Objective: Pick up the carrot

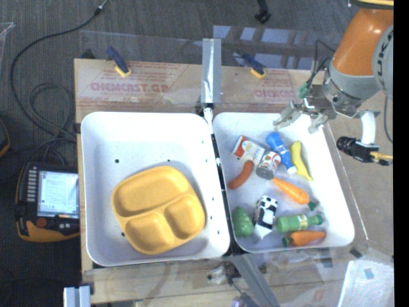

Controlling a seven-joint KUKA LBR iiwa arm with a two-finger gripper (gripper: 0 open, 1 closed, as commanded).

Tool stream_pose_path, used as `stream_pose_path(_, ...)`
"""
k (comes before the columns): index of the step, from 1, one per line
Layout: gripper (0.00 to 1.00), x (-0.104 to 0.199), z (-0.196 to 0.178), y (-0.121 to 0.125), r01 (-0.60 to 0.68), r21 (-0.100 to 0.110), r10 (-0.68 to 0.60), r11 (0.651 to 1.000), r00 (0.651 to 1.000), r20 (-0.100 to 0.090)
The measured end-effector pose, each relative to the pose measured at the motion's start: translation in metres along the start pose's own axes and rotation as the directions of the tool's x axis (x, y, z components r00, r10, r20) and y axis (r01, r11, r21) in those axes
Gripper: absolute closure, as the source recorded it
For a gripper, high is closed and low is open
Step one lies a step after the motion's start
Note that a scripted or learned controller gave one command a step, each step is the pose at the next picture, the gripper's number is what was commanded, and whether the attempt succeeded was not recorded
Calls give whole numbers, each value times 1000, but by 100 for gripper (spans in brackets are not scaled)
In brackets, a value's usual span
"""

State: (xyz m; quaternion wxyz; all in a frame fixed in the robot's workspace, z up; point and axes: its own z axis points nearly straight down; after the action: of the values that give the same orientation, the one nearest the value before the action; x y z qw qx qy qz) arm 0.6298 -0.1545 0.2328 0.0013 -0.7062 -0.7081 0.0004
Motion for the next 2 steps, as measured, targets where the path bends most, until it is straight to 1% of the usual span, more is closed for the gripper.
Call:
stream_pose_path(1, 0, 10, 135, -41, 191, -2, -191, 982, 982, 0)
stream_pose_path(2, 0, -44, 142, -94, 96, -15, -96, 995, 995, 9)
